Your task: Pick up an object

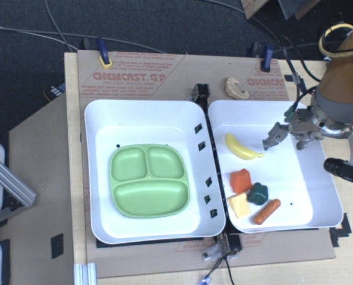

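Two shallow white plastic bins sit side by side on the bench: the left bin holds a pale green three-compartment plastic tray, and the right bin holds the small items. The grey arm's two-finger gripper hangs over the right bin's upper middle, its dark fingers spread apart with nothing between them. The nearest target is the curved yellow plastic banana, lying just beside the gripper at about eight o'clock from it, its long axis running from ten o'clock down to four o'clock. Farther toward six o'clock cluster an orange-red block, a dark teal lump, a pale yellow cube and a reddish sausage-shaped piece.
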`<state>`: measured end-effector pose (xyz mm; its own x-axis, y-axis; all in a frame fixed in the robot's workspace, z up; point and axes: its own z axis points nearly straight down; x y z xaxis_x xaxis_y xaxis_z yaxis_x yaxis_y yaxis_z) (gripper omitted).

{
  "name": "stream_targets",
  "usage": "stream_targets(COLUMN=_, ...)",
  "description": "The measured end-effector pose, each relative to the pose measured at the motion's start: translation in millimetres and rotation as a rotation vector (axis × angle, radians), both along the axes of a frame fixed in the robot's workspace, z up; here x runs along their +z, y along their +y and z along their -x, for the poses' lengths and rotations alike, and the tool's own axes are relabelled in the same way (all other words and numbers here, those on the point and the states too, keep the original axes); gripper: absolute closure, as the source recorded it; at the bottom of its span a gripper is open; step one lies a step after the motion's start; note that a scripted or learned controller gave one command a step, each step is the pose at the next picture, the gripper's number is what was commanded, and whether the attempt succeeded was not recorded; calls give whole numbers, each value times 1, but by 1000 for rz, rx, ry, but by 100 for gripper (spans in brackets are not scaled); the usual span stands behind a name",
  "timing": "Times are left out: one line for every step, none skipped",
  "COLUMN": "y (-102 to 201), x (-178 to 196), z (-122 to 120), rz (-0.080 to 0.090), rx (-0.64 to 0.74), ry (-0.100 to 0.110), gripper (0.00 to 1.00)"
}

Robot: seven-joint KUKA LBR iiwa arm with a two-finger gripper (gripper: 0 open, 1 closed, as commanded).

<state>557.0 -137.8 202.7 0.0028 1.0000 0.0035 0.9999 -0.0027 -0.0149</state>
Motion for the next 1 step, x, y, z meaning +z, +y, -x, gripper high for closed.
stream_targets(y=0, x=7, z=-3, rz=2, rx=3, ry=-13, gripper=0)
